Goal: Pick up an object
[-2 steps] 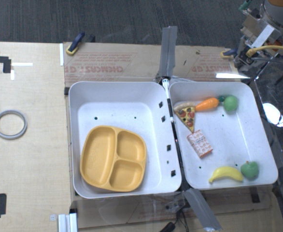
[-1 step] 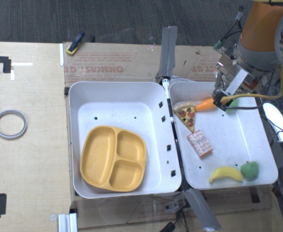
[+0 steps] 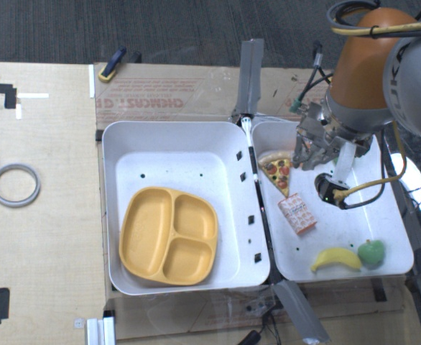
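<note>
Four things lie in the right bin [image 3: 394,214]: pizza slice [image 3: 277,172] at the back-left, just beside my gripper [image 3: 312,152]; small red-and-white box [image 3: 297,214] mid-bin; banana [image 3: 335,260] and green apple [image 3: 371,252] touching at the front edge. My wrist hangs low over the bin's back; whether my fingers are open or closed I cannot tell, and nothing is seen held. Pizza slice judged nearest target: likely light, flat toy, hard to pinch from above, so take it across the narrow width; box looks stiffer, easier, gripped across short sides; yellow tray [image 3: 169,236] in left bin [image 3: 117,192] untouched.
</note>
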`<state>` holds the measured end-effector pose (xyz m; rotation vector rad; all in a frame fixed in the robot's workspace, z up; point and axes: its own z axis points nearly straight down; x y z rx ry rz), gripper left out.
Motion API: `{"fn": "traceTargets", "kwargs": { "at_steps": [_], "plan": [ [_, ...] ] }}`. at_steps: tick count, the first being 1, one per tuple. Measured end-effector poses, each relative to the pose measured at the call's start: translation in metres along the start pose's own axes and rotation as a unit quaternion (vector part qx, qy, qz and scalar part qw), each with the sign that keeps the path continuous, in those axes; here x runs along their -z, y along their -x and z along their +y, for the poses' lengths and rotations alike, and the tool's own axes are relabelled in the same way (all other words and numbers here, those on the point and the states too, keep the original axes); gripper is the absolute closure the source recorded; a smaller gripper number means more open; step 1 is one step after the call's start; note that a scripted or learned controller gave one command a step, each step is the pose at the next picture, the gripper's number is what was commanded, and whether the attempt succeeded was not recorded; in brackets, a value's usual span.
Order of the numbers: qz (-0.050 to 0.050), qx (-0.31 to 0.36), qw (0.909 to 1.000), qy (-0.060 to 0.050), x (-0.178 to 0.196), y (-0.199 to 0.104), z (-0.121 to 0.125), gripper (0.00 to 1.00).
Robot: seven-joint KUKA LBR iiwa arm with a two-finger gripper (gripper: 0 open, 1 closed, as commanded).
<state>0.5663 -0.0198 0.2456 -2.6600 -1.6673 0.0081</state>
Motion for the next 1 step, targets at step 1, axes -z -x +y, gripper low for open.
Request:
{"fn": "traceTargets", "kwargs": {
  "at_steps": [1],
  "plan": [
    [0.0, 0.008, 1.0, 0.001, 0.0283, -0.018, -0.0084, 1.0]
  ]
}}
